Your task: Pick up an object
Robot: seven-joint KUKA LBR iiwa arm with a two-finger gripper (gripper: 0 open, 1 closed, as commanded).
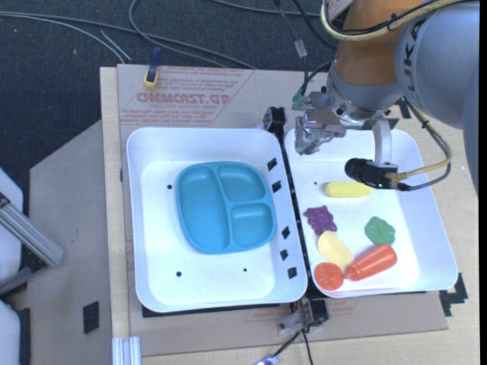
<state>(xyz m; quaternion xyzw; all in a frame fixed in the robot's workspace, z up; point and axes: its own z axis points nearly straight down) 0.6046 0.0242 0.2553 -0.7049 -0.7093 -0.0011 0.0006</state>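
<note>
Toy food lies in the right bin (434,226), the landmark here: a yellow corn cob (348,190) near its middle, a purple grape bunch (320,219) just below that, then a pale yellow piece (334,246), a red tomato (329,276) at the near edge touching an orange carrot (374,261), and a green leafy piece (379,229) just above the carrot. Over the bin's far left corner hangs the gripper (308,139), well apart from the food, with nothing seen between its fingers; whether they stand apart or together cannot be told. Beside the right bin, the left bin (144,204) bears a blue divided plate (225,205).
</note>
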